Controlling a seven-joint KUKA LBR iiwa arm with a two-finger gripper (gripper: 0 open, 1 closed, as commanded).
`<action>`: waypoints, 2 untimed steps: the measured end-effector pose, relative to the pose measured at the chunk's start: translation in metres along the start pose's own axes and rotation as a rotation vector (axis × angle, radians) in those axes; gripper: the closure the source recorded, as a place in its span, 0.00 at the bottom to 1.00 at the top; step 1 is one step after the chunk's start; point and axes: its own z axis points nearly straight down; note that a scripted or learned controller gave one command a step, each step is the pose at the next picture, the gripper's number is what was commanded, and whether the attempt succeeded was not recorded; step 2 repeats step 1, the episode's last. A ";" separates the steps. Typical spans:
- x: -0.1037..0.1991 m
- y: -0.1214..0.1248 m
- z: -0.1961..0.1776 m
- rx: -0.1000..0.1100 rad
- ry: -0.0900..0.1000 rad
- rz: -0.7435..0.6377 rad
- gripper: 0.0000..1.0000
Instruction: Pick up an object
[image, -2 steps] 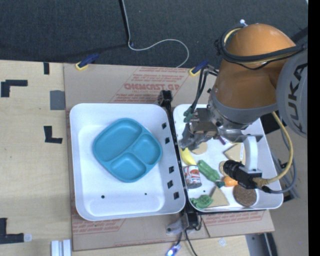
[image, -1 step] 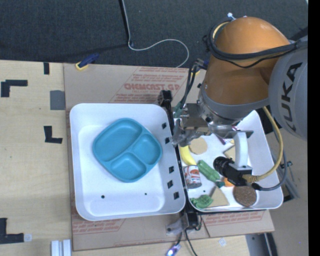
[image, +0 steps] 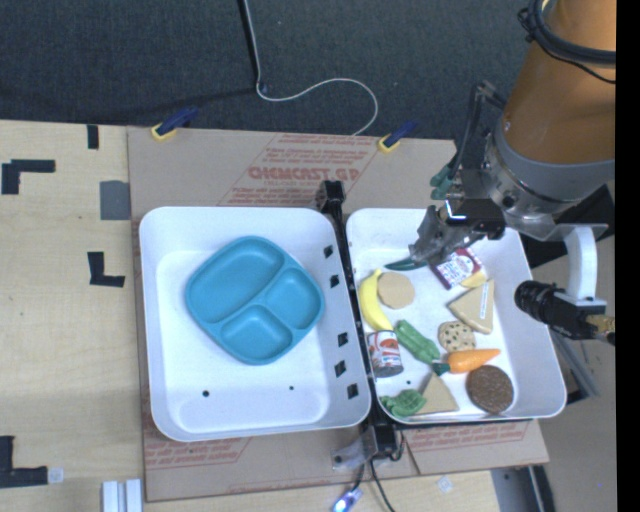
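Observation:
The right bin (image: 535, 300) holds several toy foods. Among them are a yellow banana (image: 371, 301), a round tan cookie (image: 396, 291), a green pickle (image: 418, 341), a small can (image: 385, 353), a carrot (image: 471, 359), a cheese wedge (image: 476, 307), a chip cracker (image: 455, 334) and a brown round cookie (image: 490, 388). A maroon packet (image: 459, 268) lies at the back of the bin. My gripper (image: 432, 248) hangs low over the back of this bin, just left of the packet and above the tan cookie. I see nothing lifted by it.
The left bin (image: 165, 320) holds a blue divided plate (image: 255, 298). A black divider with clips (image: 345, 300) runs between the bins. A tan triangle (image: 437, 395) and a green leafy piece (image: 403, 404) lie at the right bin's front edge. A black camera mount (image: 555, 305) stands to the right.

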 end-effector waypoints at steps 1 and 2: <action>0.030 0.000 -0.033 0.001 0.001 -0.007 1.00; 0.030 0.000 -0.033 0.001 0.001 -0.007 1.00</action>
